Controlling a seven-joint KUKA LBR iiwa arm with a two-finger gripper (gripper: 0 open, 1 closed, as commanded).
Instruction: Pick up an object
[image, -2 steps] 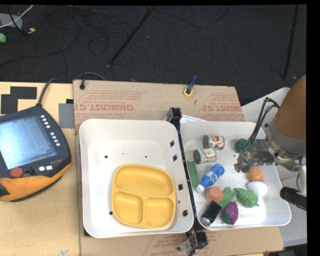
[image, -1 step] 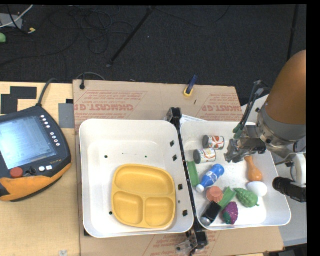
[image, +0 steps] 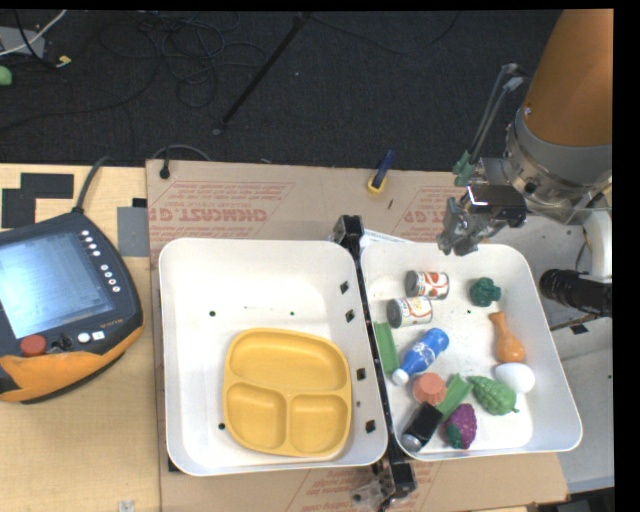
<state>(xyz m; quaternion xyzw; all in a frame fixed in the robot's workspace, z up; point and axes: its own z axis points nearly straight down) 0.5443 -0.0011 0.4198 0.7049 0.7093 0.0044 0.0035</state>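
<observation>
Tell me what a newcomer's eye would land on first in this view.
Most striking is the yellow divided tray, lying alone in the left bin. Next comes the bright clutter in the right bin: a blue bottle, an orange gourd-shaped toy, a white egg and green and purple toy produce. The gripper hangs above that bin's far edge, under the arm's orange band.

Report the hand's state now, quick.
Hand: above the right bin's back edge, nothing seen held; open or closed cannot be told.
</observation>
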